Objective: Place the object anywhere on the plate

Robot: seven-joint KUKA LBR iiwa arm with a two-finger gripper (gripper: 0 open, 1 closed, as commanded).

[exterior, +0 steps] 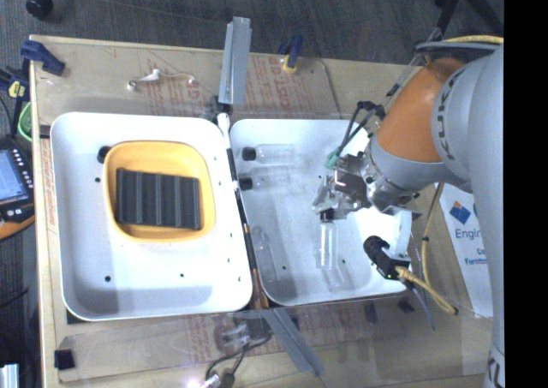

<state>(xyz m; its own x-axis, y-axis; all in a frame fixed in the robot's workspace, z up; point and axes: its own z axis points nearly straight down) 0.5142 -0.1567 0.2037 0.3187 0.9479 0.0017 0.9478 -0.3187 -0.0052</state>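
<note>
You see the yellow plate (158,159) in the left bin (77,206), carrying a dark ridged block (160,199). Right of the plate, over the right bin (282,206), the gripper (330,206) hangs; whether its jaws are parted you cannot tell.

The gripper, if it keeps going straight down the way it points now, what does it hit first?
Probably the clear object lying on the right bin floor, just below the gripper. Depth is hard to judge from this slanted view.
</note>
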